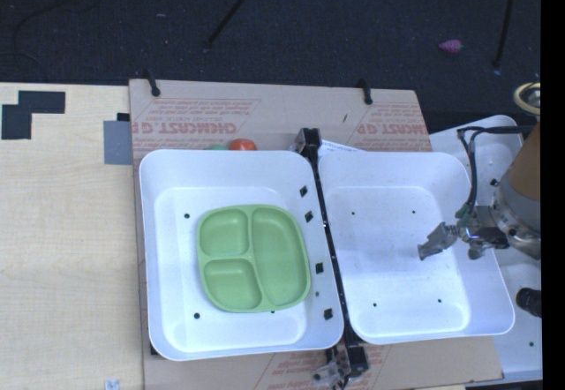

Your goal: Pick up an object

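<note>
Nothing is picked up yet. The gripper [439, 243] hangs low over the right bin [388, 326], well apart from the green plate [254, 258], and I cannot tell how it is set. That plate lies flat in the left bin [168, 185], the only thing there to take. Behind the left bin's far rim peeks a small orange-red thing [242, 146]. The divider between the bins [325, 243] lies on the way across.

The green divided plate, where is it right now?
The green divided plate lies flat in the left bin, near its middle, left of the divider between the bins.
</note>
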`<state>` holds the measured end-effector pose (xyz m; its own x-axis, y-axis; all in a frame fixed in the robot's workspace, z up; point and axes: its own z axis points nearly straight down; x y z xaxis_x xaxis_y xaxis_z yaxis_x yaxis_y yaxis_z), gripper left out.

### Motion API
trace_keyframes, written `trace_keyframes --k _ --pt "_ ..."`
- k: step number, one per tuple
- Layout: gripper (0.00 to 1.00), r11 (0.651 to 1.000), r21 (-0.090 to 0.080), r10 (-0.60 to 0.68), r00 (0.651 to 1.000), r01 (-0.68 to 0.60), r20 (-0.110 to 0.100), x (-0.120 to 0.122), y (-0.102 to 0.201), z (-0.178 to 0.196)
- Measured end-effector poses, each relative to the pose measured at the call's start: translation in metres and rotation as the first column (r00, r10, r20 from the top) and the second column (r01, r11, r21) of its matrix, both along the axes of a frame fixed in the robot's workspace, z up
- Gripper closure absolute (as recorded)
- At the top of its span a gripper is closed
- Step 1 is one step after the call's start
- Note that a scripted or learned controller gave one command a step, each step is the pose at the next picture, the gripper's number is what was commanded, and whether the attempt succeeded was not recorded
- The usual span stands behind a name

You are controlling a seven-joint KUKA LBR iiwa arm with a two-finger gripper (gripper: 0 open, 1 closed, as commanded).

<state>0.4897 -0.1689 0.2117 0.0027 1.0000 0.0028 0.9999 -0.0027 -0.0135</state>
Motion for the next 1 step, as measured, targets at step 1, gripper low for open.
trace_keyframes --k 1 --pt "0.00 1.000 -0.003 0.003 1.000 -0.003 0.012 0.0027 0.0000 0.0056"
